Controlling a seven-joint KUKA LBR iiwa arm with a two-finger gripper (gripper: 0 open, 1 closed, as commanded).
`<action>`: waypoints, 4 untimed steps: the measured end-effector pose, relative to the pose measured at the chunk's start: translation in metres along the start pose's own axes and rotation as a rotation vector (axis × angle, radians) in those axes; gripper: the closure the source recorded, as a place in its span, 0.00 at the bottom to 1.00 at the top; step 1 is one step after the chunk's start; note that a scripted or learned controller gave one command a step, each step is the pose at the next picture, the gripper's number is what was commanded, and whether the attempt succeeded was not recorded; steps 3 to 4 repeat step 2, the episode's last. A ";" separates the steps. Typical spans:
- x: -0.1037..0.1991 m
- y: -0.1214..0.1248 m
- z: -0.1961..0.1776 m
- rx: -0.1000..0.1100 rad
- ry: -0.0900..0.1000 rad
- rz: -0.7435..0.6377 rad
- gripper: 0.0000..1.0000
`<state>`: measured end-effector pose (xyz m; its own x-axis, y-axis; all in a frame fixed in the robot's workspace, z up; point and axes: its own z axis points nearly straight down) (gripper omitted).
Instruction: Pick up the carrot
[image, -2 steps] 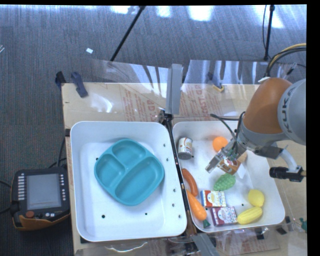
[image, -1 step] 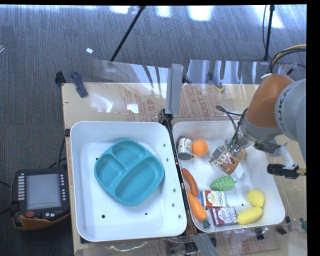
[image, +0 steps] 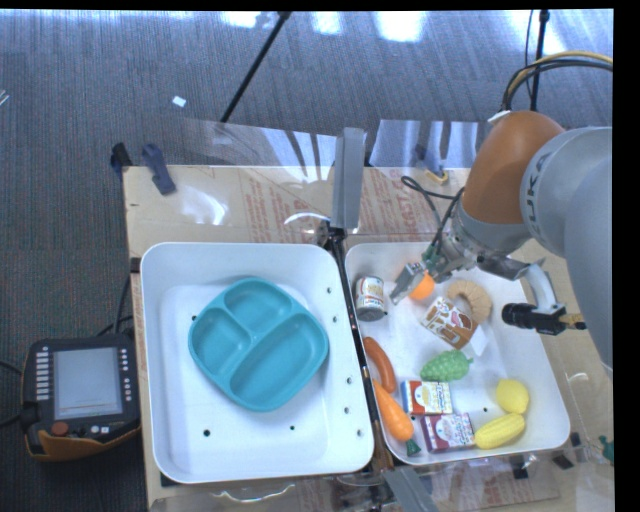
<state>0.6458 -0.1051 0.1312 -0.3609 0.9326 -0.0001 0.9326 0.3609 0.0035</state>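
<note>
**A:** Look down at the bench (image: 240, 195) with me. Where is your gripper (image: 418, 282) in the camera view?

**B:** You'll find it over the right bin (image: 555, 395), toward that bin's far left part. The grey arm (image: 560, 190) with its orange band reaches in from the right. The fingers (image: 406, 281) are spread, and a small round orange piece (image: 423, 288) sits just beside them; you can't tell whether they touch it.

**A:** And the carrot (image: 394, 414)?

**B:** It lies in the same right bin, along the left wall near the front edge, well apart from the gripper. It points slantwise, with its green end toward the front. A reddish sausage (image: 379, 364) lies just behind it, along the same wall.

**A:** What else do you see in that bin?

**B:** A small can (image: 371, 297) near the gripper, a brown packet (image: 449, 322) by a pale ring (image: 470, 296), a green bumpy thing (image: 446, 366), two small cartons (image: 432, 412) beside the carrot, and two yellow fruits (image: 506, 413) at the front right.

**A:** And the left bin (image: 170, 440)?

**B:** You have a blue divided plate (image: 258, 343) lying flat in its middle. A handheld control pendant (image: 82, 390) lies on the floor to the left of the bench.
</note>
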 end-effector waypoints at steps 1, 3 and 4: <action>-0.044 -0.020 0.045 0.008 0.003 0.148 0.00; -0.021 -0.013 0.047 0.014 0.002 0.466 0.00; -0.021 -0.013 0.047 0.014 0.002 0.466 0.00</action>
